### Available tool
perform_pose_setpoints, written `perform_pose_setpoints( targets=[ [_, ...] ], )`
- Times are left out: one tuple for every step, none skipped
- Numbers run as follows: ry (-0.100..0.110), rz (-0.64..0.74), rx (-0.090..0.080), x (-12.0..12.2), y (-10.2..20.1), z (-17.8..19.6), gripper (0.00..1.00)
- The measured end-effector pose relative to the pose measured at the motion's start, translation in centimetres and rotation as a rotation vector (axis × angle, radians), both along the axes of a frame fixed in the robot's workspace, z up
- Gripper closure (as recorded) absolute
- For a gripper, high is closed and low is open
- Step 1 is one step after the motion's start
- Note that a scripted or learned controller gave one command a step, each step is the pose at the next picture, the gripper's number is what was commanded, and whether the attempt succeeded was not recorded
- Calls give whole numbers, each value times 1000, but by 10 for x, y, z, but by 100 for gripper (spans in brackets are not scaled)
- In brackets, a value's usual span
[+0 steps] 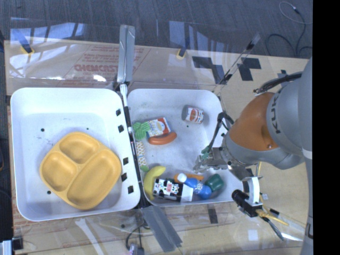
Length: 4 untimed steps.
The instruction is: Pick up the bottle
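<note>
A black-and-white patterned bottle lies on its side along the front wall of the right bin. A blue bottle-shaped item with a white cap lies against its right end, beside an orange piece and a dark green object. My gripper hangs low over the right side of this bin, just above and behind that cluster. Nothing shows in its grasp. The grey arm with its orange band comes in from the right.
The same bin holds a yellow banana, a hot dog, a small green-and-white carton and a tin can. A yellow divided plate lies in the left bin. Cables and a tool lie at the right.
</note>
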<state>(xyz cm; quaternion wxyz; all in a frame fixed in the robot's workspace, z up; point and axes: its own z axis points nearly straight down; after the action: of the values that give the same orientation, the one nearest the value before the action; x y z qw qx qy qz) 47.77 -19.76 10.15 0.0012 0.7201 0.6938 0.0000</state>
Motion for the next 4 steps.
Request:
perform_pose_setpoints(
  targets=[
    [4, -53, 4, -1, 11, -10, 100],
    [4, -53, 3, -1, 11, -10, 0],
    [5, -48, 4, 0, 11, 0, 100],
    [6, -47, 4, -1, 11, 0, 0]
  ],
)
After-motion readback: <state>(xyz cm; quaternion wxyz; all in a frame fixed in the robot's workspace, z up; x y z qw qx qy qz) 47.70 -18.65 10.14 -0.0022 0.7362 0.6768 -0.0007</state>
